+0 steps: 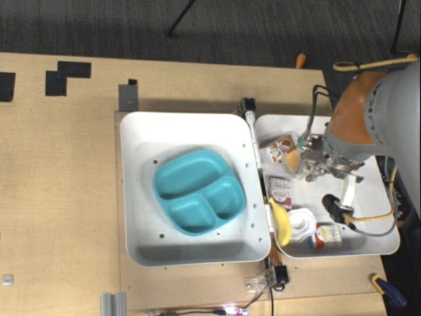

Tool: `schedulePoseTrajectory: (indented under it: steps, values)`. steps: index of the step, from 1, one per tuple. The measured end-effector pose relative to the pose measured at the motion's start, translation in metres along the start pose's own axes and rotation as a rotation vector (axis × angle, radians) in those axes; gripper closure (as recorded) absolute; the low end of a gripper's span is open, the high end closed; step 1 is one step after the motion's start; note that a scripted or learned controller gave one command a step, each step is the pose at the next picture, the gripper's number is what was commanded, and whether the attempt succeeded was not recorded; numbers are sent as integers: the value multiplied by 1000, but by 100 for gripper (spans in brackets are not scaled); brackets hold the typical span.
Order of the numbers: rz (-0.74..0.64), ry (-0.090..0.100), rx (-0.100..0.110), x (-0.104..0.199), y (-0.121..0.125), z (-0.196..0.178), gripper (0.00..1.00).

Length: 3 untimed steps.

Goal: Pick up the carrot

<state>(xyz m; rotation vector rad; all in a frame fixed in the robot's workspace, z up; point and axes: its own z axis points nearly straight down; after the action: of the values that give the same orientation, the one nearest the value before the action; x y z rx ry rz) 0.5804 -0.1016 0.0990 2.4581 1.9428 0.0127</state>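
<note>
Carrot: not identifiable among clutter in right bin (388, 242); location cannot be told. Gripper (314, 162) low over right bin's centre, wrist pointing down, orange band above it, grey arm (395, 110) entering from right. Finger opening and any hold: cannot tell. Snack packet (281, 149) just left of gripper. Banana (281, 221) and white cup (301, 222) below-left of it. Small bottle (327, 236) below. Teal divided tray (197, 191) in left bin (131, 176), well apart to left.

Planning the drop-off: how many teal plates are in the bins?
1. The teal plate lies in the left bin. Others may be hidden under the arm over the right bin.
</note>
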Motion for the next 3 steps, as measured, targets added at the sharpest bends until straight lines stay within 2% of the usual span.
schedulePoseTrajectory:
  steps: [1, 2, 3]
  values:
    - [0, 0, 0, 0, 0, 0, 0]
    - [221, 0, 7, -15, 19, 13, 0]
    - [463, -2, 8, 16, 9, 13, 0]
